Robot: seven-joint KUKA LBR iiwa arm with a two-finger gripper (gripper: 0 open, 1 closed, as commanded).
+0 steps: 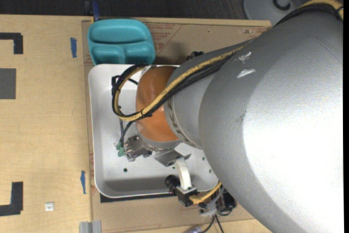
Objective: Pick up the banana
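Overhead, one grey arm [262, 117] fills a white bin [103, 133] on the desk [43, 117].

Its end effector [133, 149] hangs low over the bin floor beneath the orange band [152, 112]; its state cannot be told from this angle. The banana's place cannot be made out either, as the arm hides most of the bin. One bin is visible, with bare floor along its left wall and near edge. One teal tray [121, 41] touches the bin's far rim. Open desk lies to the left.
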